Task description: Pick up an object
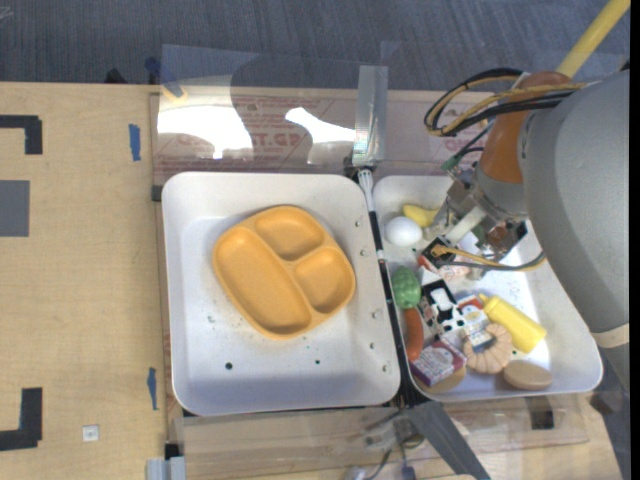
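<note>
Over the right bin (585, 353), the pincer (447, 240) hovers low beside a white egg (404, 232); whether it is open or grips anything, I cannot tell. Seemingly the reaching step; next, close firmly on one toy.

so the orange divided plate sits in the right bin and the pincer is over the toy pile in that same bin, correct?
Not quite. The camera view shows the orange divided plate in the left bin; the pincer is over the toy pile in the right bin.
</note>
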You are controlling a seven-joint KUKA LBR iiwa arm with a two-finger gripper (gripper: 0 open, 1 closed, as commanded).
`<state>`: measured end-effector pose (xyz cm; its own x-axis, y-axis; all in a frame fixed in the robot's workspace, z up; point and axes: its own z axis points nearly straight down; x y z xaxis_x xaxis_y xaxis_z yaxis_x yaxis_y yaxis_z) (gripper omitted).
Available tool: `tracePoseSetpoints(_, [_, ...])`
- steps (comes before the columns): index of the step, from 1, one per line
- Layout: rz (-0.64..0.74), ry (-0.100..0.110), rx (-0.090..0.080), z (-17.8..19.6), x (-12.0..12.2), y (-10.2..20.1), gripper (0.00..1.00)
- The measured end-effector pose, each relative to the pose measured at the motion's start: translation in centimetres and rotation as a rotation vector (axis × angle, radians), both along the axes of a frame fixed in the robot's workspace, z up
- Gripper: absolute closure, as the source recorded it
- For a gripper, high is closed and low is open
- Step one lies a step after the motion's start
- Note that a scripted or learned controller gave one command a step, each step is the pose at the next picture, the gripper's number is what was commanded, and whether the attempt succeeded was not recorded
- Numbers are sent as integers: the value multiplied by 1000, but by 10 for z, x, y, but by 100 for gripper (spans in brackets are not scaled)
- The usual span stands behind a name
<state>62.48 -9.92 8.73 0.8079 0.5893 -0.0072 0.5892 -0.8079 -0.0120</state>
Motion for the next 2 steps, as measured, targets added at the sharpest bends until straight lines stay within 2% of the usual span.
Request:
tracePoseSetpoints(1, [-133, -15, -5, 0, -64, -6, 0])
tracePoseSetpoints(2, [-202, -16, -6, 0, -28, 1, 0])
